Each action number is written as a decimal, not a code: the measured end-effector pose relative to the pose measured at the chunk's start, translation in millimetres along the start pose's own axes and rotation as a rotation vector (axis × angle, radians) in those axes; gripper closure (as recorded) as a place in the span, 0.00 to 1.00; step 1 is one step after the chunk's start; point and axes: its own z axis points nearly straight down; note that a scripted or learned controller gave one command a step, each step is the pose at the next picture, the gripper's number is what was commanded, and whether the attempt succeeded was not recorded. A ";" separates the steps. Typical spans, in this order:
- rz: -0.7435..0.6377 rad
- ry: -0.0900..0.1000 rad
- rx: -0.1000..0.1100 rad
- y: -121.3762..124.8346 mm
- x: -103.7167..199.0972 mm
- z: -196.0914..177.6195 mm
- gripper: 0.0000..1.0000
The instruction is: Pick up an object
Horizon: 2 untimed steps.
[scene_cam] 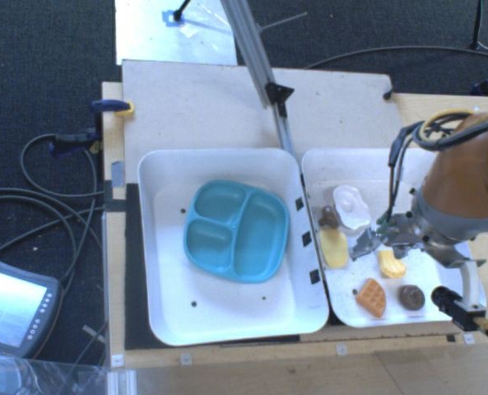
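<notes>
My gripper [365, 243] hangs low over the middle of the right bin [318, 171], at the end of the grey and orange arm that comes in from the right. Just left of it lies a pale yellow piece [335, 248]. A white object [350, 205] sits behind it, with a small brown thing [328, 217] at that object's left. A yellow chunk [391, 264] lies just right of the gripper. Nearer the front edge are an orange waffle [372, 298] and a brown donut [411, 296]. I see nothing lifted off the bin floor.
The left bin [157, 253] holds a blue divided plate [236, 230]. A slanted metal pole [256, 52] crosses the back of the bench and ends near the wall between the bins. Cables and a pendant lie on the floor at the left.
</notes>
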 end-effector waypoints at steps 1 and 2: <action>0.000 0.000 -0.001 0.6 -5.3 43.5 0.00; -0.001 0.000 -0.002 0.5 -5.1 92.7 0.00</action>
